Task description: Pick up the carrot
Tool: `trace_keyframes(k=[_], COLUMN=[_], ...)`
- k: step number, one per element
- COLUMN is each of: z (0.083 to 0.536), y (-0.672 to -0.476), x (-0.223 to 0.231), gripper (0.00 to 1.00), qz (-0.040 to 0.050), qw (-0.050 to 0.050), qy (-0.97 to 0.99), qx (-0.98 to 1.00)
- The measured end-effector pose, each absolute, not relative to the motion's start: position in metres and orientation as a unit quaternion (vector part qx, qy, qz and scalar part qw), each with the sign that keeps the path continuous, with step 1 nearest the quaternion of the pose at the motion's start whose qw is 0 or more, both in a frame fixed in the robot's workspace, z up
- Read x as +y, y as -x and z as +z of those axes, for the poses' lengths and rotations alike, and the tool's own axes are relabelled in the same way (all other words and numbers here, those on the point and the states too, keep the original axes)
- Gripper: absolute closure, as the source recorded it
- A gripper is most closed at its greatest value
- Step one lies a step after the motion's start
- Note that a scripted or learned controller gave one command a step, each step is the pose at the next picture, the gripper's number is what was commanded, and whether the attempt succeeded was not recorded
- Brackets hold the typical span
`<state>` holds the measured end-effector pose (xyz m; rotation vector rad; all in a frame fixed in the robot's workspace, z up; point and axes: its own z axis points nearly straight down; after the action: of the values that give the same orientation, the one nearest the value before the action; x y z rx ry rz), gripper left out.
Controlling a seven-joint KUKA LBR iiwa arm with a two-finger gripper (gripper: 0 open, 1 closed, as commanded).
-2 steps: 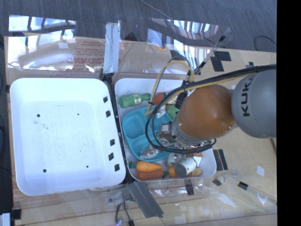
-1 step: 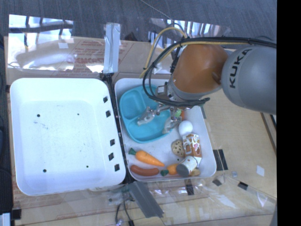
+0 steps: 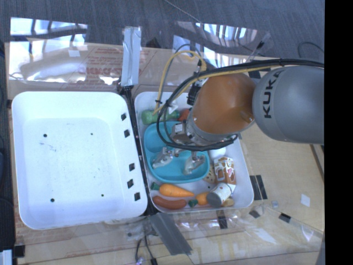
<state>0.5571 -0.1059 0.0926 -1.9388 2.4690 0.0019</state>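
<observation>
Carrot (image 3: pixel 175 191) lies untouched near front edge of right bin (image 3: pixel 246 189), beside a reddish sausage (image 3: pixel 169 203) and below blue dish (image 3: pixel 165 170), over which gripper (image 3: pixel 177 160) hangs with fingers spread, pinching nothing—descent and grasp remain.

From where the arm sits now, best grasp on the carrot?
Grip the carrot across its thick middle, coming straight down. It lies flat, long axis left-right, near the right bin's front wall, with a sausage just in front and the blue dish behind, so the fingers would probably need to slip into those narrow gaps. The gripper hangs over the dish.
</observation>
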Motion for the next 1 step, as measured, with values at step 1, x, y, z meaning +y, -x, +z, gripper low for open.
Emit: trace_keyframes(k=[1], z=[0.1812], y=[-0.5498], x=[-0.1926], gripper=[0.0], qz=[-0.0019], qw=[0.001], qy=[0.698], qx=[0.716])
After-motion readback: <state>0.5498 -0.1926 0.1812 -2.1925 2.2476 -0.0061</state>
